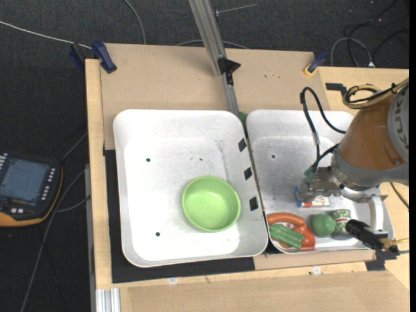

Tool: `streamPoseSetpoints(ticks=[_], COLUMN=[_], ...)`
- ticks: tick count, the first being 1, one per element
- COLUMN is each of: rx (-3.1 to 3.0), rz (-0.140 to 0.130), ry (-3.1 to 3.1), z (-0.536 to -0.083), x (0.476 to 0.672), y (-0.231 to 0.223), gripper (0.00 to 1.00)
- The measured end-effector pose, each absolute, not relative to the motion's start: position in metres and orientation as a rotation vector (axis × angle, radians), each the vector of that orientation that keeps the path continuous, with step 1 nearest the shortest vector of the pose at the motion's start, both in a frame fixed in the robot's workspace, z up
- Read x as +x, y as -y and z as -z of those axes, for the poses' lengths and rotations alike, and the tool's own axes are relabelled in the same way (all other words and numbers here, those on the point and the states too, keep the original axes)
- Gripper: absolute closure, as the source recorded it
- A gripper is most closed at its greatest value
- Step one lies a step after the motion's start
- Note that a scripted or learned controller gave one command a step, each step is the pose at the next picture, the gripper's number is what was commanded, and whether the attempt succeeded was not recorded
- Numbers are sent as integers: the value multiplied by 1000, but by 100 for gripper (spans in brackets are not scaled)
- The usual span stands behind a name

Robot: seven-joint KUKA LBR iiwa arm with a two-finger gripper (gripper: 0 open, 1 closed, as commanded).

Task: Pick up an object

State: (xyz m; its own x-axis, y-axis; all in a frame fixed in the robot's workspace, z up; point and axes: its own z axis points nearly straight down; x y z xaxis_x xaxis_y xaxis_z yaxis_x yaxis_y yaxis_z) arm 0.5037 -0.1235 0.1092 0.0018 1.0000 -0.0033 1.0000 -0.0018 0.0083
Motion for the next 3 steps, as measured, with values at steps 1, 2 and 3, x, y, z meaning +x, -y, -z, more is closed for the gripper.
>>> streamPoseSetpoints(ticks=[1, 2, 3], rx=[2219, 2217, 2221], rz=[-3, -6, 0], ry=[-2219, -2219, -2222], z=[-158, -220, -208], x=[503, 501, 501], y=[133, 130, 130], gripper=[100, 100, 100])
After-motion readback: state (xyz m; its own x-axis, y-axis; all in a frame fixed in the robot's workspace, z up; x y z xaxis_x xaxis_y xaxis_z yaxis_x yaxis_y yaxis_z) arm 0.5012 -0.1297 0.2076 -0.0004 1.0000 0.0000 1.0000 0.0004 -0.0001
